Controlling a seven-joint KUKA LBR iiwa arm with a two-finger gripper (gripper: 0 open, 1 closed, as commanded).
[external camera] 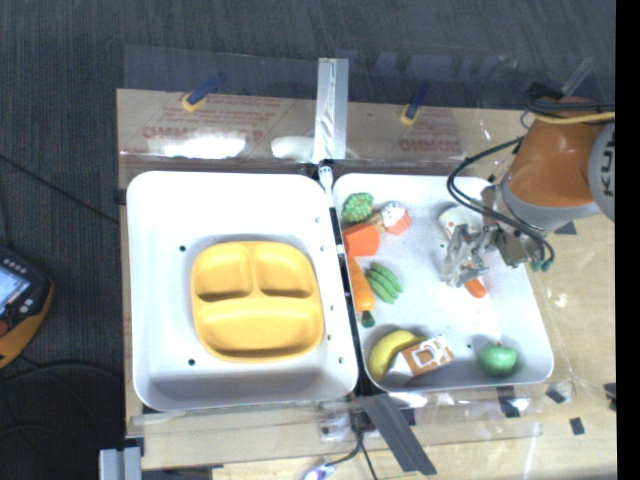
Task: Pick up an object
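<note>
We see the gripper (466,264) low in the right bin (530,313) | fingers' state: we cannot tell | small orange object (476,288) lies just beside its tips | yellow tray (258,298) in left bin (160,268)

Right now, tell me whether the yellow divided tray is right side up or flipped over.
Right side up: the yellow tray lies flat in the left bin with its three compartments facing up, nothing visible in them.

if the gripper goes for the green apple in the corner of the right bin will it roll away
Probably: the green apple looks round and smooth, so a nudge could roll it. The right bin walls beside it should stop it. It looks like a light plastic toy.
</note>
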